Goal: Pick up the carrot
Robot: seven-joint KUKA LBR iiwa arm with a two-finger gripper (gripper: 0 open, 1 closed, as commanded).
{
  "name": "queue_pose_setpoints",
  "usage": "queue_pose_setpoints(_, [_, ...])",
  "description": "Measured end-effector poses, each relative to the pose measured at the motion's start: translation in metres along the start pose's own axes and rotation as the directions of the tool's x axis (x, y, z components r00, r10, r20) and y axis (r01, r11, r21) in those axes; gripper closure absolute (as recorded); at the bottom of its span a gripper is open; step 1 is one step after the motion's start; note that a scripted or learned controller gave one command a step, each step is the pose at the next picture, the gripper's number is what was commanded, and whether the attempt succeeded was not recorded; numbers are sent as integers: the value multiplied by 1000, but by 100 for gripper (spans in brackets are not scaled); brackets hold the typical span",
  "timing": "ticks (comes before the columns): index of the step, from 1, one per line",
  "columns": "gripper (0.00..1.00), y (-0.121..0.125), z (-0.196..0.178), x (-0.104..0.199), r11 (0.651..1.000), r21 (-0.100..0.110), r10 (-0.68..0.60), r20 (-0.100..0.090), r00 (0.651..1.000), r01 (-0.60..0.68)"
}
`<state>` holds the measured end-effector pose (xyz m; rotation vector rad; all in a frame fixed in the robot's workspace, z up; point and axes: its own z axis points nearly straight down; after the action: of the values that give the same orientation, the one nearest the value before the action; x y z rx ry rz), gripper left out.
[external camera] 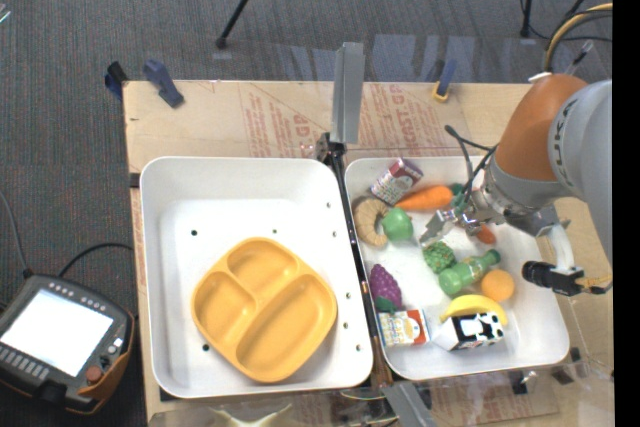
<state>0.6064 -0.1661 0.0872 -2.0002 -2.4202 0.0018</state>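
Note:
The orange carrot (425,198) lies on its side in the back part of the right bin (545,330), between a small can (397,182) and a green pepper (398,225). My gripper (449,221) hangs low over the bin just right of and below the carrot's thick end, close to it. Nothing shows held in it. The grey arm with its orange band (535,140) reaches in from the right.
Around the gripper sit a broccoli (438,257), a green bottle (468,273), an orange (497,286), a banana (470,307), a cow-print carton (478,330), a juice box (405,327), grapes (385,287) and a bagel (370,220). A yellow divided plate (265,308) lies in the left bin (165,215).

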Motion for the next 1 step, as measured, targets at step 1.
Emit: queue_pose_setpoints(1, [0, 33, -9, -46, 975, -5, 223, -3, 975, -223])
